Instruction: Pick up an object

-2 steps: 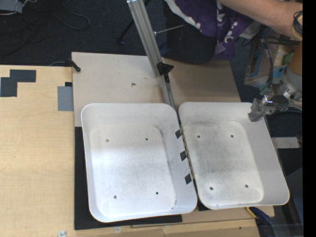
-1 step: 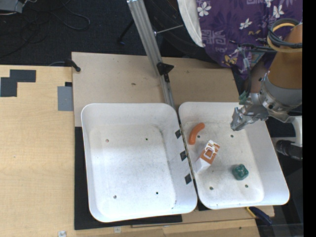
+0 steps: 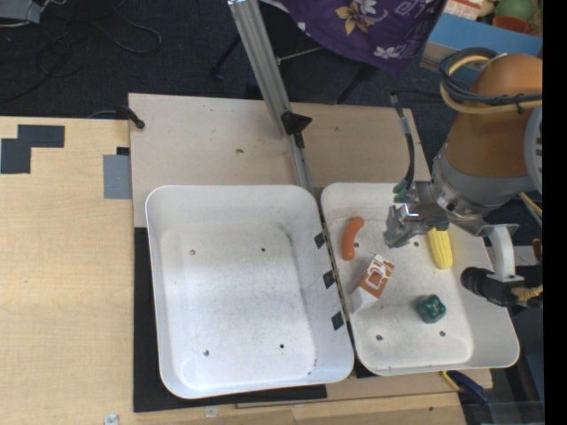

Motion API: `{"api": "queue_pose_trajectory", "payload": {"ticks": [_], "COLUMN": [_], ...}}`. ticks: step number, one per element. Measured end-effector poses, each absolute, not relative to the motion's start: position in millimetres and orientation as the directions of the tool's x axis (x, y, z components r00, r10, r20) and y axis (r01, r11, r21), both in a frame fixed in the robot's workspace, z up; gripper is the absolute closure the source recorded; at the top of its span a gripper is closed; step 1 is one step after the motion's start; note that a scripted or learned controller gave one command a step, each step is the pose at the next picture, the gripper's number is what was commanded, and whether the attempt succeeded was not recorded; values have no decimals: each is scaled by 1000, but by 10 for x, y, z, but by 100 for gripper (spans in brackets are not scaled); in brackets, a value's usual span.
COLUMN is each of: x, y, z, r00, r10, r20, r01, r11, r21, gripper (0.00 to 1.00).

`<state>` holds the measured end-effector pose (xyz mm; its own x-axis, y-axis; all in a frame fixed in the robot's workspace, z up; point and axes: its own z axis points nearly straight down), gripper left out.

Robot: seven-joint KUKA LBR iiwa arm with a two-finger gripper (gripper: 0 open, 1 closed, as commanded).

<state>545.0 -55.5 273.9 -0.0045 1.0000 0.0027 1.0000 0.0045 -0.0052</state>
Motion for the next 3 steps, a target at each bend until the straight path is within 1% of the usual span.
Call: {"api": "queue_pose_trajectory", "payload": {"ticks": [1, 2, 3], "x": [5271, 5240, 5131], "y": [-78, 431, 892], "z": [2690, 2461, 2276], "r00": [-4, -4, -4], "r10": [1000, 1000, 1000], "r20": [2, 2, 1], "r01": [1000, 1000, 1000], "r11": [4, 4, 4], "r21": [-6, -7, -7], "gripper": [100, 100, 100]}}
